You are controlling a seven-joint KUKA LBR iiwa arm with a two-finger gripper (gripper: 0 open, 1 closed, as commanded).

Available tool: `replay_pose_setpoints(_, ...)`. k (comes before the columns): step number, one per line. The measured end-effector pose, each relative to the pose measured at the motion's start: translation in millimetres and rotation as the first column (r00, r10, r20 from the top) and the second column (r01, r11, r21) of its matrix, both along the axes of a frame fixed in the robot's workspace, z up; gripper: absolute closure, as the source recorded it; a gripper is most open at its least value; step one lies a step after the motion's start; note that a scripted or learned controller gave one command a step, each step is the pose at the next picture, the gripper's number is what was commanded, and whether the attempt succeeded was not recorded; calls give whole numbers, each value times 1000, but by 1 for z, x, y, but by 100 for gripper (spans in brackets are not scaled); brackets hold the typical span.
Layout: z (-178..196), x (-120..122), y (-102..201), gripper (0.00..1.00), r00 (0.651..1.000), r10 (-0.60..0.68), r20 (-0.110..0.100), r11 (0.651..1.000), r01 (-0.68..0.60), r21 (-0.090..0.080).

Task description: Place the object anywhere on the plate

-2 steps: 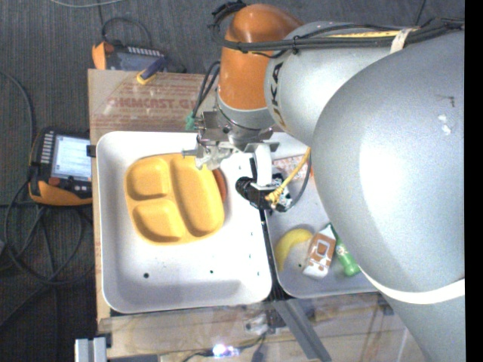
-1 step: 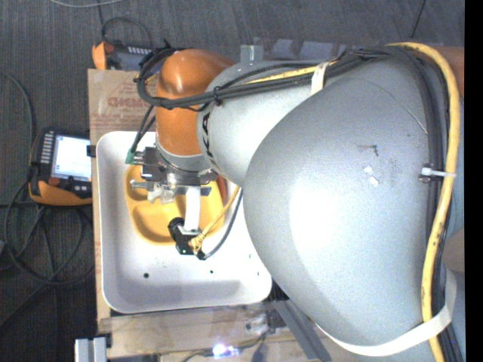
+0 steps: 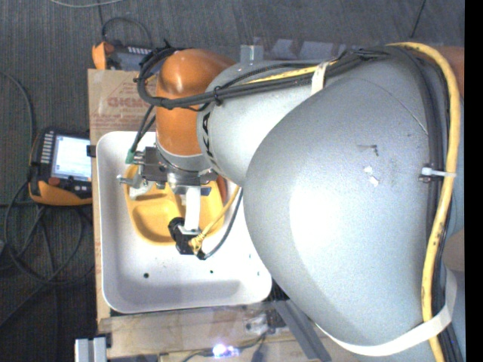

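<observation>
Our grey arm [image 3: 339, 187] leans over the white bin [image 3: 177, 281], its gripper [image 3: 155, 176] low above a yellow plate [image 3: 147, 221].

We see the plate as a glossy, orange-yellow dish with a rounded rim, lying flat on the bin's floor in the half nearer the picture's top, close to the bin's left wall. The orange band [image 3: 185, 108] and the wrist cover much of it, leaving a crescent along its left and lower edge. We cannot tell how far the gripper is open or whether it has hold of anything, and we cannot pick out the object. A handheld pendant [image 3: 64, 164] with a lit screen lies on the floor left of the bench.
</observation>
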State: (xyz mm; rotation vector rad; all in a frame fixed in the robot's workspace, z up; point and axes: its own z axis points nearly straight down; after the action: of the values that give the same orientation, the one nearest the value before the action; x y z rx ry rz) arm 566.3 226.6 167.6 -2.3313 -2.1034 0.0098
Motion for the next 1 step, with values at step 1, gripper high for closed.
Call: replay_pose_setpoints(1, -61, -41, 5, 0, 984, 177, 2, 984, -177, 3)
